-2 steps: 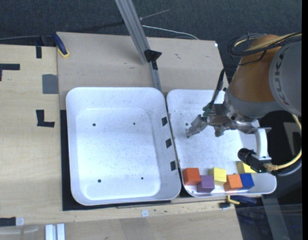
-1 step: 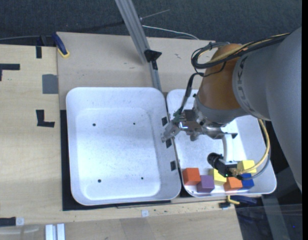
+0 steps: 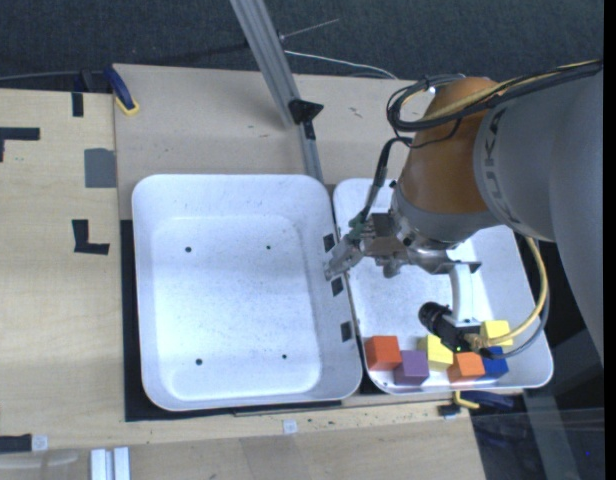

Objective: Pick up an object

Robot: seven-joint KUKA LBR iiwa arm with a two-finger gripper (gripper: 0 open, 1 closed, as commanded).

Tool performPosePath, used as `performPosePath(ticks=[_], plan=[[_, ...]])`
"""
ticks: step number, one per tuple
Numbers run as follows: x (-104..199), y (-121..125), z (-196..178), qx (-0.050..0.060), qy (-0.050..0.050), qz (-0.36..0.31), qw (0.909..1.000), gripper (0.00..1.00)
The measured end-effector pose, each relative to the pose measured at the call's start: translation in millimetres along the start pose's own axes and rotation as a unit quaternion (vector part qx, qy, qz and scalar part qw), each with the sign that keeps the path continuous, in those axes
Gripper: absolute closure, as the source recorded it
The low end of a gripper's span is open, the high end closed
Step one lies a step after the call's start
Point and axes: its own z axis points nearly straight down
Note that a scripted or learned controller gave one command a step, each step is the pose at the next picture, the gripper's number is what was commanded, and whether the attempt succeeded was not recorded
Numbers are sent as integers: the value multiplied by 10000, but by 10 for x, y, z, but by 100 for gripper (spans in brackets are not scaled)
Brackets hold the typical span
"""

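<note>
Two bins sit side by side on the bench. On the left, the left bin has a bare white floor with a few dark specks. To its right, the right bin holds all the blocks, gathered along its near edge: an orange block, then a purple block, then a yellow block, another orange one, a blue block and a second yellow block furthest right.

The gripper hangs over the far left part of the right bin, close to the wall where the two bins meet, well apart from the blocks. Whether it is wide or narrow I cannot tell; its tip is small and dark against the rim. Nothing can be seen in it.

By my reading the pick is not yet done. All blocks lie on the bin floor, so reaching one, closing on it and lifting all remain.
</note>
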Motion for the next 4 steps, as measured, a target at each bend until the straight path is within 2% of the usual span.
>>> performPosePath(ticks=[1,2,3,4], plan=[[-189,484,253,5,-13,12,10000,0],[439,533,242,7,7,-25,10000,0],[-716,-21,201,20,-21,55,10000,0],[-118,-15,-1,1,7,-24,10000,0]])
